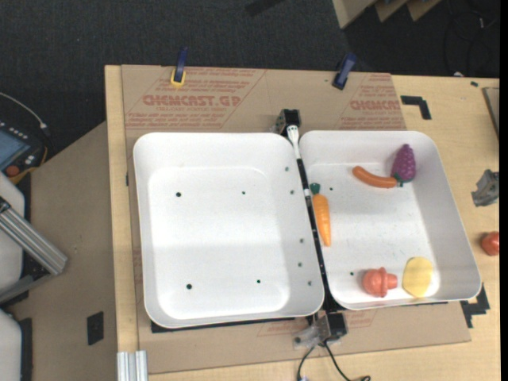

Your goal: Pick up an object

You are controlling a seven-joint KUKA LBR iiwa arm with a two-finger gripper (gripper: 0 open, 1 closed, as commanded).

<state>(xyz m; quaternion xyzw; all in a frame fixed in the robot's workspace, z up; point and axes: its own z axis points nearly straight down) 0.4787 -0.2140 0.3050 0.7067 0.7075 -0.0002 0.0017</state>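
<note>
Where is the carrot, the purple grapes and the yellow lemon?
carrot (321, 221), camera view, middle of its orange body.
purple grapes (404, 163), camera view, centre of the bunch.
yellow lemon (418, 276), camera view, middle of its rounded surface.
</note>
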